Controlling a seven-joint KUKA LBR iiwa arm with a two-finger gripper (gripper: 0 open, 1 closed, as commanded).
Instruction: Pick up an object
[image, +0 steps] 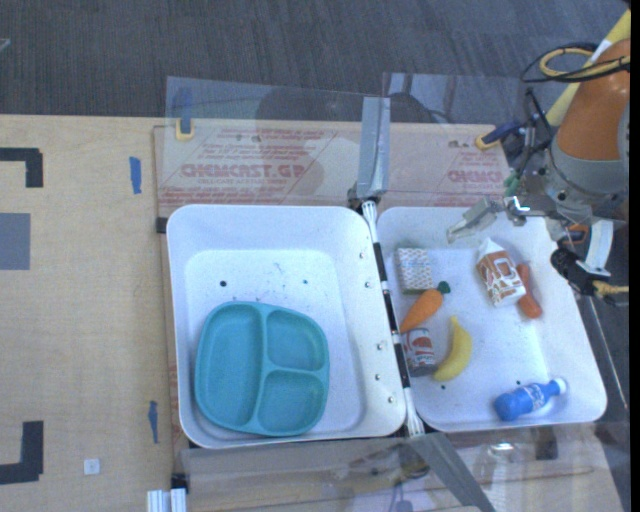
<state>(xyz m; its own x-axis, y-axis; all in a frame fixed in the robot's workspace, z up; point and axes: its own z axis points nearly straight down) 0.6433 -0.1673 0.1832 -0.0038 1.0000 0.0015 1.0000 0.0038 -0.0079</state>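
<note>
Over right bin (575, 345), claw (478, 222) looks open, holding nothing; we'd take the carrot (424, 306) midbody: light, rigid, slightly slick.

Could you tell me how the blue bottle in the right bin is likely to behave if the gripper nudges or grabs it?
The blue bottle lies on its side, so it would probably roll when pushed. Its rounded body may slip from the fingers. It looks small, likely light.
</note>
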